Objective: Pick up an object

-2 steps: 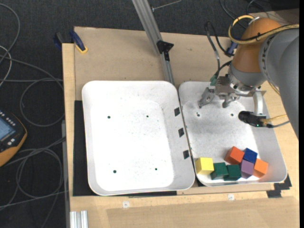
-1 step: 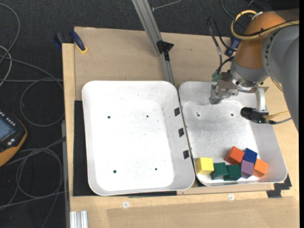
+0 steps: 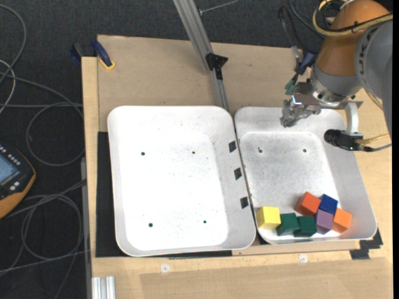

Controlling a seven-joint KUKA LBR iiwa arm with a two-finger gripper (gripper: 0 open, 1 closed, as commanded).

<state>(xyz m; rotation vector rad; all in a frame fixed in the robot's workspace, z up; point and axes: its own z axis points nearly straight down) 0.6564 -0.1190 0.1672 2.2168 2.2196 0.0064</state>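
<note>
The blocks sit bunched in the near corner of the right bin [image 3: 349, 167], close to its near rim — a yellow block [image 3: 269, 216], two green blocks [image 3: 297, 224], a red-orange block [image 3: 308, 202], a blue block [image 3: 328, 202], a purple block [image 3: 325, 218] and an orange block [image 3: 342, 218]. They are small cubes with flat sides, and most of them touch each other. That could be trouble: if the gripper comes down into the pile, a finger may land on top of a block or push a neighbor away, and then it would close on nothing. The yellow one stands a little apart at the edge of the pile, so it looks easiest to grab. The left bin [image 3: 124, 167] lies beside it. At the far rim of the right bin hangs the gripper [image 3: 292, 114] — well apart from the blocks, with nothing in it, and I cannot tell if its fingers are spread or closed
</note>
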